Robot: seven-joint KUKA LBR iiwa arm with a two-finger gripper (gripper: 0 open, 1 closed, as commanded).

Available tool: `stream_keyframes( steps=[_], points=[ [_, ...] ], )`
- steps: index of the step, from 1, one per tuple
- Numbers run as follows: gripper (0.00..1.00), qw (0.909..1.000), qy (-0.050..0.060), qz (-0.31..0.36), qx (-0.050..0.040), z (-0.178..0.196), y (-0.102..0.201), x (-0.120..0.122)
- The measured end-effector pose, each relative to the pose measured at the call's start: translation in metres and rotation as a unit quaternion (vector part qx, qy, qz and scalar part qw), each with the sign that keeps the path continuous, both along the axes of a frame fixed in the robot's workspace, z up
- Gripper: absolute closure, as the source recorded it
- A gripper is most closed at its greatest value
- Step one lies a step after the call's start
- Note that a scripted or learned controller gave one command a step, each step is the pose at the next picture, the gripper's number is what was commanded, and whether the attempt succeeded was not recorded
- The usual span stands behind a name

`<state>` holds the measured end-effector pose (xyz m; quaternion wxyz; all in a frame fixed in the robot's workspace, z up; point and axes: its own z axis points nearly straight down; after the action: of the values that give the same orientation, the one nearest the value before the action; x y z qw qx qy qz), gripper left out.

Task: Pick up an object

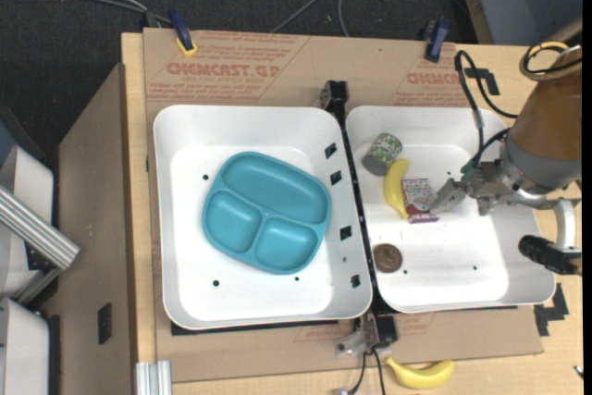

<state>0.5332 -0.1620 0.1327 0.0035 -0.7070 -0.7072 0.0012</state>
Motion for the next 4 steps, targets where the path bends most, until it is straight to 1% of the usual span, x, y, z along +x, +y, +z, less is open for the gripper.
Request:
stream_keyframes(
  steps=[1,2,3,4],
  points=[
    [1.0,1.0,-0.003,0.0,-0.0006,0.014,0.0,0.002],
    [1.0,1.0,-0.006,0.0,-0.0025,0.074,-0.003,-0.005],
    [1.0,1.0,-0.008,0.001,-0.0027,0.138,-0.001,0.001],
    [1.0,1.0,-0.004,0.001,-0.0018,0.136,-0.001,0.002]
  ],
)
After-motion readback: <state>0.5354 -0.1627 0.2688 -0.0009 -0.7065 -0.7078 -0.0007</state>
